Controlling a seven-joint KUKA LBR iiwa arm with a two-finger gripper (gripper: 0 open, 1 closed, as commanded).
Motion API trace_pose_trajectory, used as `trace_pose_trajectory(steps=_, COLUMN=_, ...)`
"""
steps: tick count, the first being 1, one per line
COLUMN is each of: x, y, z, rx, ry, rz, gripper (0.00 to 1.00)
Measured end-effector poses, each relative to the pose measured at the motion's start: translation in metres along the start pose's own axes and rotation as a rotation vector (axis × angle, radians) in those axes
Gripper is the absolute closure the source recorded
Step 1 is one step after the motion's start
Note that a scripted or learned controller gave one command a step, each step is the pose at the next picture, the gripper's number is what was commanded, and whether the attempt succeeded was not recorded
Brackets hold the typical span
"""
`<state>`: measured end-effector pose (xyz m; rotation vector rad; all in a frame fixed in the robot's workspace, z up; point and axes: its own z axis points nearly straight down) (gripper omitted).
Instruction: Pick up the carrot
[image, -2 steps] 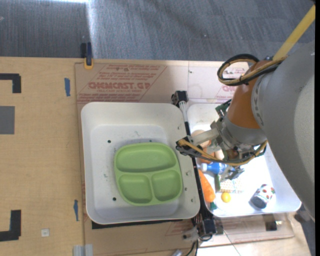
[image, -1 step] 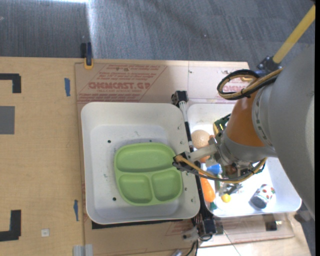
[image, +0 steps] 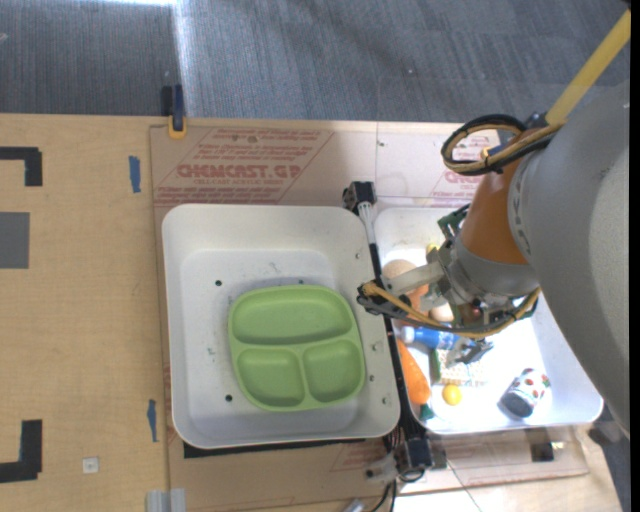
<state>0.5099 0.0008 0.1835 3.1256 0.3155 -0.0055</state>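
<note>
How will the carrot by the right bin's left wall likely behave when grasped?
The carrot looks like smooth moulded plastic, so probably stiff, light and somewhat slippery. Its tapered, rounded body may roll or squirt out of a pinch. Lying against the right bin's wall, it leaves little room on that side.

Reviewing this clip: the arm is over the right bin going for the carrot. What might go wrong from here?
1. The carrot lies tight against the right bin's left wall, so a finger may hit the wall instead of sliding beside it.
2. A blue item and a small yellow ball sit close by; the gripper could grab or knock one of them.
3. The arm hides much of the bin, so a miss may be hard to confirm.
</note>
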Motion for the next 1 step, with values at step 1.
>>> trace_pose_trajectory(steps=1, x=-0.0276, y=-0.0238, z=0.0002, rx=0.007, ry=-0.006, rz=0.002, gripper=0.0)
